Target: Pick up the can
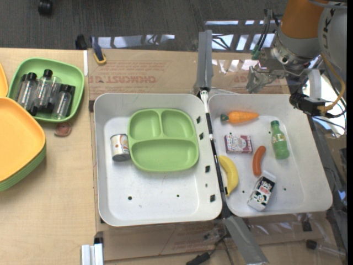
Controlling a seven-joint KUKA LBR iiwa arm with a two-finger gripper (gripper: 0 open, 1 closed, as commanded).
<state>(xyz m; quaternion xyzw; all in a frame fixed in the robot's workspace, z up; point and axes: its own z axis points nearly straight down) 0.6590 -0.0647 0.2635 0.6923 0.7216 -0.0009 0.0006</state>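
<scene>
**Can lies in left bin; arm parked beyond right bin**

Nearest the camera, the right bin (309, 203) holds a small black-and-white carton (262, 192) near its front edge, with a banana (230, 173) against the wall shared with the left bin (160, 203). Further back lie a red sausage (258, 160), a pink packet (238, 143), a green bottle (279, 140) and a carrot (241, 116). None of these bears on the task.

The can (119, 147) lies on its side in the left bin, just beside the left edge of a green divided plate (163, 139), touching it or close to it. In the inspector's judgement, that nearness leaves little room on the plate side, so a grasp would be better taken across the can's free sides.

On the counter (49, 220) to the left sit stacked orange plates (19, 142) and a green tray (74, 79) of small bottles (44, 93), well apart from the bins.

Farthest back, the end effector (259, 79) hangs past the rear rim of the right bin, well apart from the can. Whether it is apart or together cannot be told; nothing is seen in it. The pick appears not yet begun; the arm must cross to the left bin.
</scene>
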